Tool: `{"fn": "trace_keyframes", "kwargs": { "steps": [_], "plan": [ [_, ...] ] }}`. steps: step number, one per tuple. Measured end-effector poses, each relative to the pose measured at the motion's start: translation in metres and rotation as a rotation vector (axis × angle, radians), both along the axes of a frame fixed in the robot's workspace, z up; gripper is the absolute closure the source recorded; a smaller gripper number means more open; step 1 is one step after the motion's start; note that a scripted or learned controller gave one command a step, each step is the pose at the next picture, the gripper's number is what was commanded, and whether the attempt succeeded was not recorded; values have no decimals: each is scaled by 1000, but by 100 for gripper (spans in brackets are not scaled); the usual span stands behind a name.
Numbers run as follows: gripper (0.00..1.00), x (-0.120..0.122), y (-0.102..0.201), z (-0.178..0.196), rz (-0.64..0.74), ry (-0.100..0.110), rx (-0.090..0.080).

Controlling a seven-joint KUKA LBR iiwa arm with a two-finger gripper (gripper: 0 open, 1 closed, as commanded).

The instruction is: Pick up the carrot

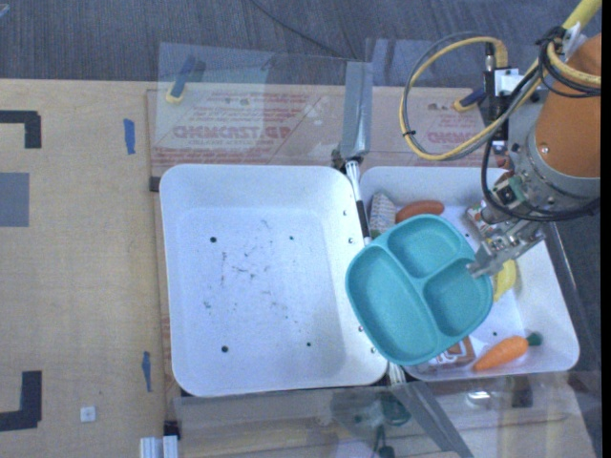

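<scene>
Orange and tapered, with a dark green stub at its right end, the small toy carrot lies at the near right corner of the right white shallow bin, clear of the arm. Just to its left a brown flat item peeks out from under the teal plastic divided plate, a round three-compartment dish that sits tilted over the bin's left side, its left edge reaching over the divider toward the left white shallow bin. That left bin shows dark specks and scuffs on its floor. Beyond the plate, at the far side of the right bin, lie a reddish-orange sausage-shaped toy and a pale ribbed object. The grey metal two-finger gripper hangs over the plate's right rim, its tips at or touching the rim edge; whether its claw is apart or together I cannot tell. A yellow object sits just beside the gripper, partly hidden. Yellow and black cables loop above the wrist.
</scene>
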State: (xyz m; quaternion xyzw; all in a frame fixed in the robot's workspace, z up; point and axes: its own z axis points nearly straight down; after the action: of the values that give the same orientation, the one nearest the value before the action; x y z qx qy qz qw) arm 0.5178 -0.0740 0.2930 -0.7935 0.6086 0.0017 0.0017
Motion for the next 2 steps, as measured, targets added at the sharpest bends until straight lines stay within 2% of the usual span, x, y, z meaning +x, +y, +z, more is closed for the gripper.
{"fn": "trace_keyframes", "kwargs": {
  "steps": [1, 2],
  "plan": [
    [100, -38, 94, -37, 76, 0, -1],
    [100, -26, 144, 4, 153, 0, 0]
  ]
}}
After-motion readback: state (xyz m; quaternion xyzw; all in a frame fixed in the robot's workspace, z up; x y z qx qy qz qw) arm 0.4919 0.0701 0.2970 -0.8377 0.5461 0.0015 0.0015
